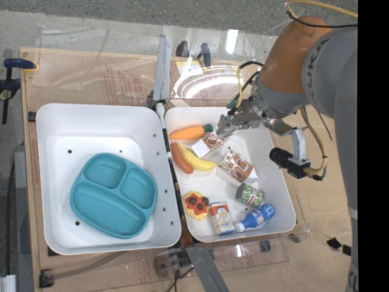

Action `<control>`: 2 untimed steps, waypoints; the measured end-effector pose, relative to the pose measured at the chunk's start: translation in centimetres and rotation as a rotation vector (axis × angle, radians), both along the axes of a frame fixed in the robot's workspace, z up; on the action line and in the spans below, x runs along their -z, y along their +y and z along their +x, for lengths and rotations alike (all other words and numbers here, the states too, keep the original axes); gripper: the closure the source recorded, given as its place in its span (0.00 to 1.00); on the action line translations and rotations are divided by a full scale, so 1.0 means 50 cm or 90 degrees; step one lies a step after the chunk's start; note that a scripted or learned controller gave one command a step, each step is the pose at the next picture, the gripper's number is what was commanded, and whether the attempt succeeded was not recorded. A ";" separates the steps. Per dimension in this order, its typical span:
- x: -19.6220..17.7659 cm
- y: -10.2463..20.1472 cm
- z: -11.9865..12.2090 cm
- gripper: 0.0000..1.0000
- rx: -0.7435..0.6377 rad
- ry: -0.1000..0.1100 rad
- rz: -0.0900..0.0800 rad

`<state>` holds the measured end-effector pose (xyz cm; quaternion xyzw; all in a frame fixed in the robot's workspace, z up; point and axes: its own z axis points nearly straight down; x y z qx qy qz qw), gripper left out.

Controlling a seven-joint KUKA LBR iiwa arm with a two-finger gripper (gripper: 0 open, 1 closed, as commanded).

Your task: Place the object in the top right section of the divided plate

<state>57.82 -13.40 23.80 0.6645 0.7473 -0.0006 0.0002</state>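
Observation:
A teal divided plate lies in the left bin, with three sections and nothing in them. My gripper hangs over the upper part of the right bin, close above a small red-and-white packet and just right of the carrot. Nothing shows between its fingers. Below it lie a banana, a hot dog, a brown snack bag, a green can, a pizza slice, a small carton and a blue bottle.
The arm's grey body and orange band cover the upper right. A black camera mount sticks out beside the wrist over the right bin's edge. A metal divider runs between the bins at the back. A blue clamp sits at the far left.

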 end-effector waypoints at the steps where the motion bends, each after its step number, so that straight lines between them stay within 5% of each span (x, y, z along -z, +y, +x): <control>1: -0.006 -0.076 0.135 1.00 -0.056 -0.001 0.000; 2: 0.059 -0.196 0.023 1.00 -0.030 0.000 0.000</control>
